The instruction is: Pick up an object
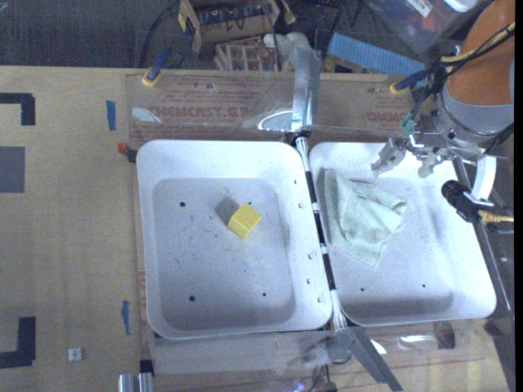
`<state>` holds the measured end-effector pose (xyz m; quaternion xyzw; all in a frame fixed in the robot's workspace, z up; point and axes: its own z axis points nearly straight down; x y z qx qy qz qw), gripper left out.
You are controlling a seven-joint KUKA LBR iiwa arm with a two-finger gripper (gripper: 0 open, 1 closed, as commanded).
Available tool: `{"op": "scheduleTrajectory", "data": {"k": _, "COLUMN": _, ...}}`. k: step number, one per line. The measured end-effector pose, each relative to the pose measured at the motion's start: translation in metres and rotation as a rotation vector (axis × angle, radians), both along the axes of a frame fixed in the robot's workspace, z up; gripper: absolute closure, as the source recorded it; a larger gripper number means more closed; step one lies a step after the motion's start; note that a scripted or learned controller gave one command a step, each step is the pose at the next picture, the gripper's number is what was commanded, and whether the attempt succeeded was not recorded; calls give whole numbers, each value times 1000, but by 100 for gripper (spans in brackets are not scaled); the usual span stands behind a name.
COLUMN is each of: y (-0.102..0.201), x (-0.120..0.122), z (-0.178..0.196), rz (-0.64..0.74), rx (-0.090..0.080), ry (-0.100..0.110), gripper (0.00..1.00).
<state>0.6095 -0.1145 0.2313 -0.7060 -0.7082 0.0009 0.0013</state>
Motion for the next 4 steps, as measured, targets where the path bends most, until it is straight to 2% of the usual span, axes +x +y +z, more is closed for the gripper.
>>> {"op": "scheduleTrajectory", "data": {"k": 1, "y": -14, "x": -27, "z": -133, "rz": -37, "rx": -1, "ry": -12, "gripper": 0}}
{"op": "scheduleTrajectory", "data": {"k": 2, "y": -4, "x": -78, "z": -139, "rz": -624, "rx": 6, "ry": -23, "gripper": 0}}
{"op": "scheduleTrajectory", "data": {"k": 3, "y": -23, "x": -79, "z": -134, "rz": -623, "rx": -1, "ry": -7, "gripper": 0}}
{"op": "scheduleTrajectory", "data": {"k": 4, "y": -23, "x": -79, "z": -134, "rz": -622, "rx": -1, "ry": -7, "gripper": 0}}
